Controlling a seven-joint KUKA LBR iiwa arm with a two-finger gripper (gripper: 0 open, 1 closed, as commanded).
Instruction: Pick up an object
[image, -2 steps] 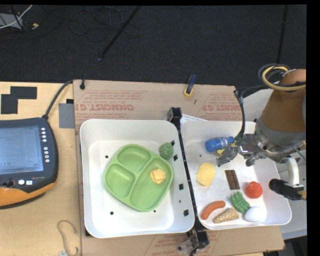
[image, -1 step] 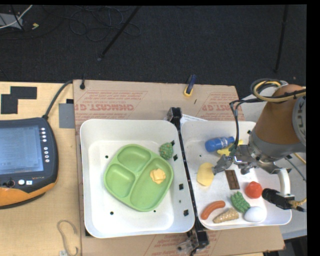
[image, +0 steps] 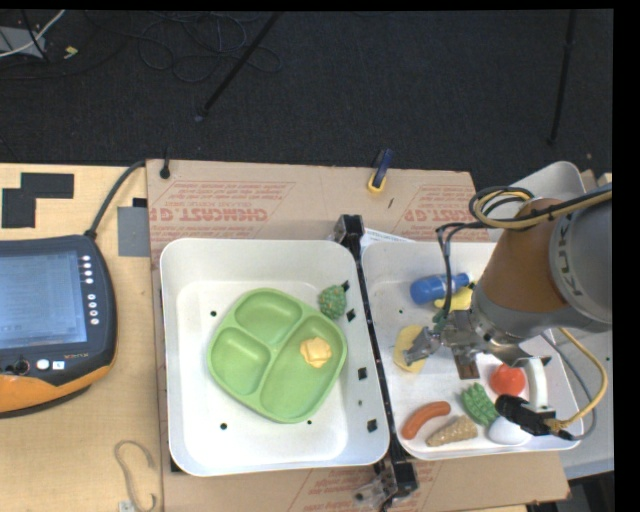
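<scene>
The arm comes in from the right over the right bin. My gripper hangs low near the bin's middle, open, with nothing between its fingers. One finger touches or nearly touches a yellow banana-like piece on its left. A blue cylinder with a small yellow item lies just behind the gripper. In front of it are a red tomato, a green vegetable, a red sausage, a tan wedge and a white egg.
The left bin holds a green divided plate with a yellow piece on it, and a green broccoli-like item at the plate's far right. A tablet lies left of the bins. Cables trail beside the arm.
</scene>
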